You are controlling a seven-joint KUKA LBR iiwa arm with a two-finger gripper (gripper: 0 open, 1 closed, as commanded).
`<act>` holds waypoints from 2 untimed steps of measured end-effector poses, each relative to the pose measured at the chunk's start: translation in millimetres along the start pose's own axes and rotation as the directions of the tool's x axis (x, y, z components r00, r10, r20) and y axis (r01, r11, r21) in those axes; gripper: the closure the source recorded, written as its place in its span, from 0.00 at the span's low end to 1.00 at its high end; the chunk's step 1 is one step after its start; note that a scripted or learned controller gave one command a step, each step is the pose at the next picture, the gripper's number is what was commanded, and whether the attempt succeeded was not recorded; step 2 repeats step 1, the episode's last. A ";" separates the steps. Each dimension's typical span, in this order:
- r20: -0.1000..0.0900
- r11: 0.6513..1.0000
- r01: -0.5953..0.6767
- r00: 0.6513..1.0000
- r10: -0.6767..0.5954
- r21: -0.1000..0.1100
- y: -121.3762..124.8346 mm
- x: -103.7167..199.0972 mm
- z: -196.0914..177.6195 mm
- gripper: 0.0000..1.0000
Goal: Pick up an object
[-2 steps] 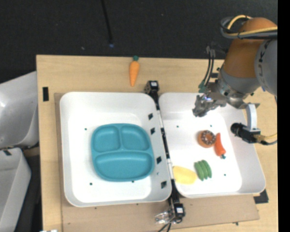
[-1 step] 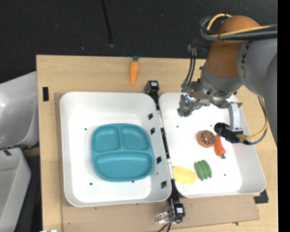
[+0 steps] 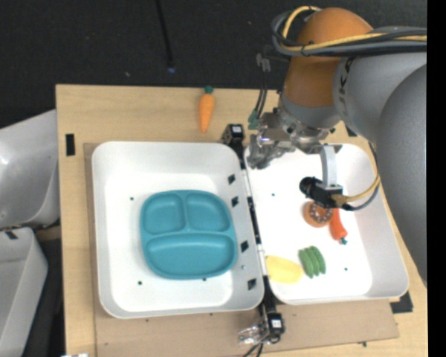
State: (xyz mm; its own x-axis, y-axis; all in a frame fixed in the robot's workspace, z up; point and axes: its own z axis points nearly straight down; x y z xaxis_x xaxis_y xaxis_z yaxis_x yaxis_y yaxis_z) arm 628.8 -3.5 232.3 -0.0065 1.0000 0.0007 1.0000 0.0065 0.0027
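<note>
Arm bent downward, tool (image 3: 262, 152) at the right bin's (image 3: 360, 262) upper-left corner; we cannot tell if it is open.

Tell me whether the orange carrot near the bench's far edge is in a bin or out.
Out. The carrot lies on bare bench wood, beyond the rim of the bin holding the blue tray.

One camera is fixed above the bench (image 3: 134, 110), looking down at a slant, far enough back to frame both bins whole. The tray (image 3: 187, 234) lies just left of the view's centre in the left bin (image 3: 108, 222); the right bin (image 3: 375, 274) lies right of the tray, and the arm (image 3: 390, 103) enters up-right of it.
</note>
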 end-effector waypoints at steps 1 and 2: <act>0.000 1.000 0.000 1.000 0.000 0.001 4.8 50.7 -8.2 1.00; 0.000 1.000 0.000 1.000 0.000 0.001 4.8 50.7 -8.2 1.00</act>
